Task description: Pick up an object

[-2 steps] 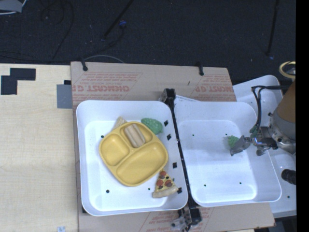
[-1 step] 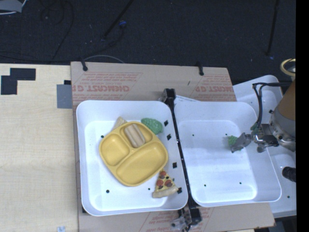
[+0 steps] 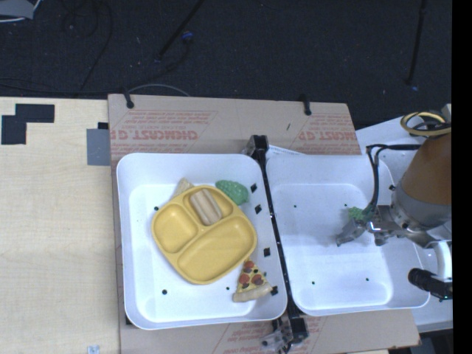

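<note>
Your gripper (image 3: 352, 226) sits low in the right bin (image 3: 324, 301) with a small green thing (image 3: 358, 214) right at its tip — you can't tell if it's pinched, so check, then lift slowly — other toys wait in the left bin (image 3: 140, 271)

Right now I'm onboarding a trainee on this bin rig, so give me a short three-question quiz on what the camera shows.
1. True or false: the yellow divided plate lies in the left bin.
2. Which item lies on the bin floor near the plate's lower right edge? A) pizza slice B) spoon C) cup
3. Fill in: the gripper is over the ____ bin, next to a small green object.

Key: 1 true; 2 A; 3 right.
</note>
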`<state>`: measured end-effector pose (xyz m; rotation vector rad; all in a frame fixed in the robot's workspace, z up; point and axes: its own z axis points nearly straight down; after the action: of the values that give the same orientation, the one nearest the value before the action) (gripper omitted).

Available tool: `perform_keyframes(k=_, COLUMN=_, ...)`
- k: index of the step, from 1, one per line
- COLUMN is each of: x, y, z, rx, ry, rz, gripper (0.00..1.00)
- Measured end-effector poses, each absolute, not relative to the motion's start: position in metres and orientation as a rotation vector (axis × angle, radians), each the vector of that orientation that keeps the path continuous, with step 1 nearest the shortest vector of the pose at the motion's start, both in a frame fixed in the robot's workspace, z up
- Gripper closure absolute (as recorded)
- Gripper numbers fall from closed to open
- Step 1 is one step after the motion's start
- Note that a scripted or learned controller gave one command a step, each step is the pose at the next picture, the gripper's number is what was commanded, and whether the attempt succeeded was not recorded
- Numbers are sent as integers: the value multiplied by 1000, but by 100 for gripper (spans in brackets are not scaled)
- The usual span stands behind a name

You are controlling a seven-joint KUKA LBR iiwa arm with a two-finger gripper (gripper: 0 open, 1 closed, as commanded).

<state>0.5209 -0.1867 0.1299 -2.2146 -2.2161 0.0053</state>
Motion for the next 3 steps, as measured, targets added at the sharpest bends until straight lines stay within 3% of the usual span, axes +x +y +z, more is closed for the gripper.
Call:
perform_keyframes(k=1, x=521, y=-186, z=85, rx=-2221, ry=-2218, rz=2, gripper=0)
perform_keyframes(k=2, x=521, y=-187, z=98, rx=-2224, ry=-2215, rz=1, gripper=100)
perform_keyframes(k=3, x=513, y=-193, z=155, rx=-2228, ry=-2218, rz=-1, gripper=100)
